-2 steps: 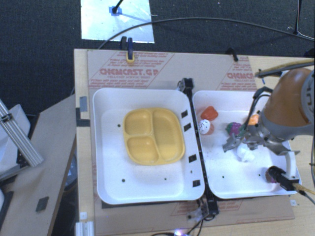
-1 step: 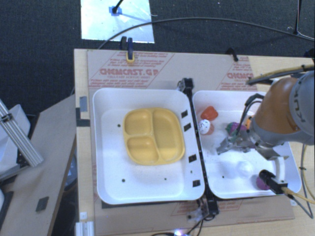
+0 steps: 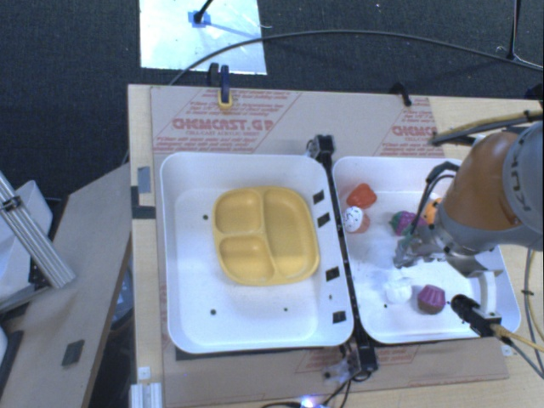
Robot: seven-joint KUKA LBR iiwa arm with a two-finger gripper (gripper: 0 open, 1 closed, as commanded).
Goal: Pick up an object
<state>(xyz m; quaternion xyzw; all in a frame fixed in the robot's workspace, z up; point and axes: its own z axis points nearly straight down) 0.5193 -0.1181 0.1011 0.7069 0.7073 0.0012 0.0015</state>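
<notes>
While hovering low in the right bin [image 3: 501, 308], gripper [image 3: 406, 255] pointing down just above white lump [image 3: 396, 291], finger state not discernible. Purple cup [image 3: 431, 298] sitting just right of lump; green-purple toy [image 3: 403, 223] lying just beyond gripper, orange piece [image 3: 362, 195] farther left.

The bench [image 3: 255, 113] bears two white bins, left [image 3: 183, 253] and right [image 3: 374, 321], side by side.

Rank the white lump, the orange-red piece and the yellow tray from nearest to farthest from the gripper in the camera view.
From the gripper:
1. white lump, just below it, right bin.
2. orange-red piece, upper left of the right bin.
3. yellow tray, left bin.
</notes>
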